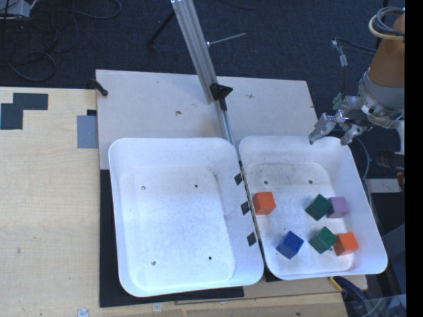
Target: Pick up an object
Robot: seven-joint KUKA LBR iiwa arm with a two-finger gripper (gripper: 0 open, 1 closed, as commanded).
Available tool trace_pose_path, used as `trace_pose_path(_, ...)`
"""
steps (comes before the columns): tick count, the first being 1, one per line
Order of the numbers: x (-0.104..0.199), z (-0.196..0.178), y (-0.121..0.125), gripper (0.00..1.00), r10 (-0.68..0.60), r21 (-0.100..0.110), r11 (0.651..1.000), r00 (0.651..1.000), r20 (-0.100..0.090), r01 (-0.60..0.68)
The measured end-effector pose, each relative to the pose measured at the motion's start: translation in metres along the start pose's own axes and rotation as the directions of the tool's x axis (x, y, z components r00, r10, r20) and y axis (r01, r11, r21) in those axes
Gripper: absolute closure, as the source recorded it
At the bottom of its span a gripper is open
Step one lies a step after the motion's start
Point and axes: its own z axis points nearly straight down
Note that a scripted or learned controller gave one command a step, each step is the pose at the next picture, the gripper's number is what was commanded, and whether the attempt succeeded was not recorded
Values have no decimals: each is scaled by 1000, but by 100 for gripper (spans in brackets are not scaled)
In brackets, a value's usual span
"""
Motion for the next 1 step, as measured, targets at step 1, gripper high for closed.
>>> trace_pose_path(1, -8, 137, -25, 0, 6, 0, 1000, 1000, 0, -6)
